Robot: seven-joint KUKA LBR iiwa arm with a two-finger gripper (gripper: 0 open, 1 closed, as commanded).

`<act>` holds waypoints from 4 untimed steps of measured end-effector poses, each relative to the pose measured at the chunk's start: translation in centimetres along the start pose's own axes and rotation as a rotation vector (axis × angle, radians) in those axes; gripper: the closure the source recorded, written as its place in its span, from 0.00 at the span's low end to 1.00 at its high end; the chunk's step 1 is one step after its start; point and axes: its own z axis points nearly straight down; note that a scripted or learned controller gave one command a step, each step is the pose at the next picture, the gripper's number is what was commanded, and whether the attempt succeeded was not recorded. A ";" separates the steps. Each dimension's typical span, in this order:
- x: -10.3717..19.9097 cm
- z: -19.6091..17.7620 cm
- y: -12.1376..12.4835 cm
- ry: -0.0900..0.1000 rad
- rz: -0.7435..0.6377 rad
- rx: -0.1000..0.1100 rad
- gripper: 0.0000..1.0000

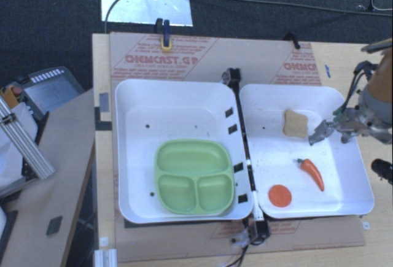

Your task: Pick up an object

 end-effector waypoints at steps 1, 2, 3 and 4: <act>0.0 -0.7 0.3 -0.003 -0.003 -0.012 0.00; 0.5 5.4 -0.2 -0.001 -0.002 -0.007 0.00; 0.5 10.0 -0.2 -0.002 -0.001 -0.009 0.00; 0.5 8.7 0.0 -0.004 -0.002 -0.015 1.00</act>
